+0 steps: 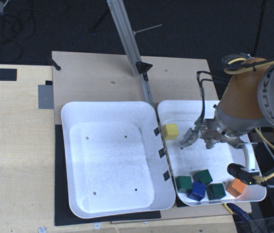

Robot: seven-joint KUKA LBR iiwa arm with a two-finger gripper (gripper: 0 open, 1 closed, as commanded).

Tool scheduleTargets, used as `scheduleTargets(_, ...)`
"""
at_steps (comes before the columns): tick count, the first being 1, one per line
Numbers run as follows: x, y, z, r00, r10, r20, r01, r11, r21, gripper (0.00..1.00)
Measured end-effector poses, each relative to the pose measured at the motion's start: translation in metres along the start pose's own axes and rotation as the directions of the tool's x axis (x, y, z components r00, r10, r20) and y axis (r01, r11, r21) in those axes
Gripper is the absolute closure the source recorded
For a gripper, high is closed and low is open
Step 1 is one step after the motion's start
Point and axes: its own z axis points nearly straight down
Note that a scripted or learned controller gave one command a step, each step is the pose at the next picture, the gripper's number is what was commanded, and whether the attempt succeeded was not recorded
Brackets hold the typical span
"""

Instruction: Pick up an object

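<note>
Arm came in from 3 o'clock over the right bin [173, 109], gripper [191, 139] sitting mid-bin w/ fingers pointing toward 9 o'clock. Claw looked released: the two fingertips stood apart w/ nothing between them. Nearest candidate was the yellow block [170, 131], at the bin's 9–10 o'clock edge, close to the divider, just beside the fingertips but apart from them. Other options clustered at 6 o'clock: a green block [184, 183], a blue block [197, 192], two more green blocks [204, 176] [216, 191], and an orange block [235, 187] at 5 o'clock. Left bin [78, 130] held no blocks. Judgement: step in hand was the approach to the yellow one. To do it well: centre the jaws over the block, square them to its flat faces, drop low enough to bracket the sides, & watch the bin wall, since one finger needs room betw. block and wall. Close only once the block sits fully betw. the fingers, then lift straight.
</note>
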Motion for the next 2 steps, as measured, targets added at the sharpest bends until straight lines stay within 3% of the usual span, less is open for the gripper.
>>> scheduleTargets(1,-0.028,-0.035,0.099,1.000,0.006,-0.001,-0.006,1.000,0.016,0.00)
scheduleTargets(2,-0.099,0.016,0.102,1.000,0.005,0.003,-0.005,1.000,0.001,0.00)
